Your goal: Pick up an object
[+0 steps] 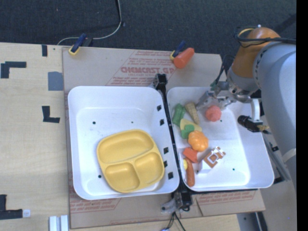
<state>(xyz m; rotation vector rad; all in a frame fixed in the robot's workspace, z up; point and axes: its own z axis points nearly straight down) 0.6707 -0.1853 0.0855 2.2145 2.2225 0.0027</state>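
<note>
Arm bent over right bin; gripper above pink ball.

Two shallow white bins side by side on counter: left bin, right bin.

Left bin: one yellow divided tray, three compartments, toward 6 o'clock.

Right bin: about eight small toy food pieces, mostly along 9 o'clock side. One green piece, one pale cone-like piece, one yellow-green piece, one orange rounded piece, one red-orange piece, one orange carrot-like piece, one orange-and-white block, one pink-red ball toward 12 o'clock.

Outside bins: one orange object on counter at 12 o'clock. Two blue-yellow clamps: first clamp, second clamp.
</note>
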